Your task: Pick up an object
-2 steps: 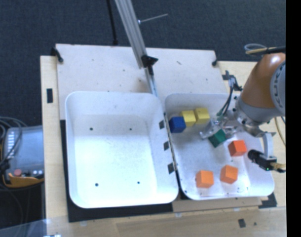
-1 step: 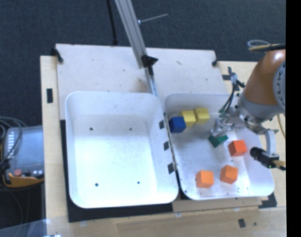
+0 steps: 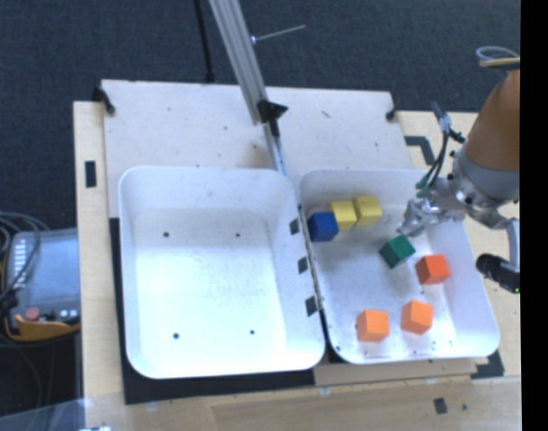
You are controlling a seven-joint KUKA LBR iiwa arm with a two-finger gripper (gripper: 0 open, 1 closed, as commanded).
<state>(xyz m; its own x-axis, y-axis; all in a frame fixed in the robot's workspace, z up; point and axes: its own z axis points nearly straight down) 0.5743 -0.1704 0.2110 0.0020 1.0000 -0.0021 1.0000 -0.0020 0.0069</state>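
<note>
Green cube sits beneath metal gripper

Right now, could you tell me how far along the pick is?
Early stage. Done: the claw has reached into the right bin, just above the green block. In hand: nothing visibly gripped; the green block lies on the bin floor. Left: grasping and lifting a block; the blue, yellow and orange ones sit untouched.

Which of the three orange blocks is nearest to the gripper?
The upper orange block, right of the green block; the other two lie lower, farther from the gripper.
</note>
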